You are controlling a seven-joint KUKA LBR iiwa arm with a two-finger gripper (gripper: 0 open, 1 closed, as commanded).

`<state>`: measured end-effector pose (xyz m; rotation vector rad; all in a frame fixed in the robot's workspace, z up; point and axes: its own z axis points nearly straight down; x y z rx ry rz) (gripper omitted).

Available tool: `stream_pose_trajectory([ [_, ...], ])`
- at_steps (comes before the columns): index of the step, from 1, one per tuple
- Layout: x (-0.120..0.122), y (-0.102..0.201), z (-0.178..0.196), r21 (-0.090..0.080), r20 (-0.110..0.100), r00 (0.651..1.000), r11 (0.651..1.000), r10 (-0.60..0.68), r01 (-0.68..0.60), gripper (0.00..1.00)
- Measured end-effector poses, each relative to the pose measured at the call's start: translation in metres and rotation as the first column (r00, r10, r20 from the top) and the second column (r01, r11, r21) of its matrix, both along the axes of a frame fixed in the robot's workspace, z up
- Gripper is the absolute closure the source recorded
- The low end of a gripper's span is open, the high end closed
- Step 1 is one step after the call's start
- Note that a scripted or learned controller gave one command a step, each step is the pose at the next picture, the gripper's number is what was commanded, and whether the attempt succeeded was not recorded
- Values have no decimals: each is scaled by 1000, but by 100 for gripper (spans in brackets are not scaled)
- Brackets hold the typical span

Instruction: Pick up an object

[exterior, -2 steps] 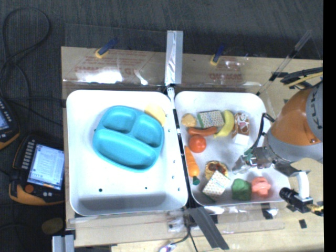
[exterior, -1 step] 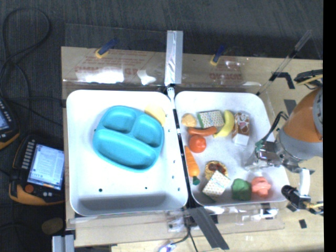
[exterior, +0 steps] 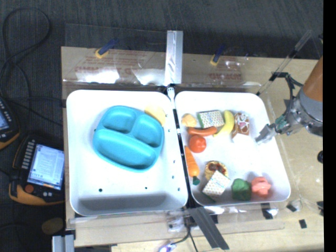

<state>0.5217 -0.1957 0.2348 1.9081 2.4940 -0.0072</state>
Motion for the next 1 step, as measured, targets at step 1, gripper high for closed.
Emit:
stream_pose_trajectory([
  [1,-36,14,-44,3,-2,969,969,-247,247,100],
])
